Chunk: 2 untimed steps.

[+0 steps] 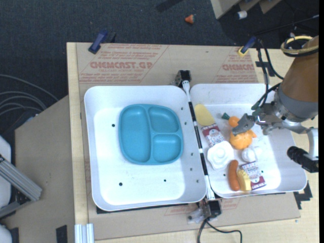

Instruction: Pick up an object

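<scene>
A: Biggest first. Bench?
B: Brown board (152, 59) with red print, two clamps at its top edge, dark carpet beyond.
A: Bins?
B: Left bin (101, 186) and right bin (283, 181), both white and shallow, touching along the middle seam.
A: Arm?
B: Arm (304, 80) comes in from the right, orange band above the grey wrist, leaning over the right bin.
A: Left bin contents?
B: One blue divided tray (150, 133), three compartments, lying flat near the bin's middle.
A: Right bin, largest down.
B: Yellow piece (204, 114) at the upper left by the seam. Orange fruit (242, 139) mid-bin. White bottle (219, 154) just below-left of it. Red-and-white packet (211, 134) between the yellow piece and the bottle. Sausage (233, 175) near the bottom rim, upright in frame, touching a yellow-and-red packet (250, 177) on its right. Small white round thing (248, 155) under the fruit. Tiny orange bit (233, 120) above-left of the fruit.
A: Gripper?
B: Gripper (244, 126) sits right at the top of the orange fruit, dark fingers angled down-left.
A: Jaws?
B: Can't tell whether they're spread or closed; too dark and small. Contact with the fruit is unclear too.
</scene>
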{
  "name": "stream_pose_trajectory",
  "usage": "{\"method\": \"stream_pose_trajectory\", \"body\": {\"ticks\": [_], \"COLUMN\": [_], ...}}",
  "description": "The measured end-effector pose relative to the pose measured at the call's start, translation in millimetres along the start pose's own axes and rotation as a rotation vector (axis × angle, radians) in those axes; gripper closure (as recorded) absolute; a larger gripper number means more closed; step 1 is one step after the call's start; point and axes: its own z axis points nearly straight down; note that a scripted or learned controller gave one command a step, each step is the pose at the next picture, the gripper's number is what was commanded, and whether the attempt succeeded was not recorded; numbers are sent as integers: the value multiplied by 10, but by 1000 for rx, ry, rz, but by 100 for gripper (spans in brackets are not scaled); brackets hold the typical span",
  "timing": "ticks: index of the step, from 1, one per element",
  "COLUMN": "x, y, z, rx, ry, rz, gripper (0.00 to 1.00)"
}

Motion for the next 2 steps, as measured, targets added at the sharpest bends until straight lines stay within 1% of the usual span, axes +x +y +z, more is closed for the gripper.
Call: {"method": "stream_pose_trajectory", "body": {"ticks": [1, 2], "x": [-231, -227], "y": [462, 470], "z": [1098, 995], "rx": [-1, -4], "ry": [-1, -1], "rz": [1, 1], "gripper": [0, 100]}}
